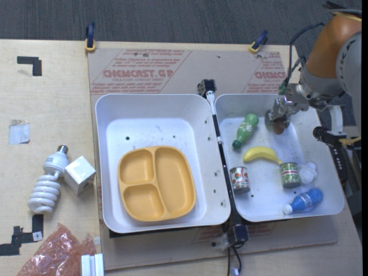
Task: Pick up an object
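Observation:
The right bin holds a green bottle, a yellow banana, a red-labelled can, a green-labelled can, a blue bottle and a small clear crumpled piece. My gripper hangs low over the bin's back part, right of the green bottle. A small dark brown thing lies right under it; I cannot see whether they touch. The arm's orange band is at the upper right.
The left bin holds a yellow divided plate. On the bench to the left lie a spiral light bulb, a white cube and a red mesh bag. Cables run along the right bin's right edge.

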Robot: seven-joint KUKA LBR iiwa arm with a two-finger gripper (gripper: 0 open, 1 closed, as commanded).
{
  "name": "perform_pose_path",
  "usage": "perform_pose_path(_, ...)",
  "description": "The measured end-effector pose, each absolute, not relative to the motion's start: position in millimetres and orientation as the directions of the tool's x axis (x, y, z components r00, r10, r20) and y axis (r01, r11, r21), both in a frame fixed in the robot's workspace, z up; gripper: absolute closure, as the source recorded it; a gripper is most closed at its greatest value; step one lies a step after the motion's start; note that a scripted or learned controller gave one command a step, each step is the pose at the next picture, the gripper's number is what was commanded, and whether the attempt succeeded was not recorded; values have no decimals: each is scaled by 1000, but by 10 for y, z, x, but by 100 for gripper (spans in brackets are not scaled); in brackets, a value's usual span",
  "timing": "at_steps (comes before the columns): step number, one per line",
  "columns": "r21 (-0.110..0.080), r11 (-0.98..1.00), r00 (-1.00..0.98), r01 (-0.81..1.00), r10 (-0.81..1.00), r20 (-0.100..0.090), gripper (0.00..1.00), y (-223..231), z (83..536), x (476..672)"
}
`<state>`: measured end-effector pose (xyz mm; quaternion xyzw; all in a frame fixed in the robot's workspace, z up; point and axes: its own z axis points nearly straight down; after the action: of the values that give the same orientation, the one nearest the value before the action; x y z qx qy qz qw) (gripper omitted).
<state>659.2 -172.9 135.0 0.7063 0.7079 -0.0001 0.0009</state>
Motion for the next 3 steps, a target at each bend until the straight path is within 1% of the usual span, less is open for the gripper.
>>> perform_pose_path(1,1,2,-2,1000,1000,-1,100,-1015,2268,6591)
perform_pose_path(2,1,-1,1,1000,1000,-2,100,-1160,2863,5812)
perform_pose_path(3,0,1,-1,1000,1000,-1,100,-514,2637,6590)
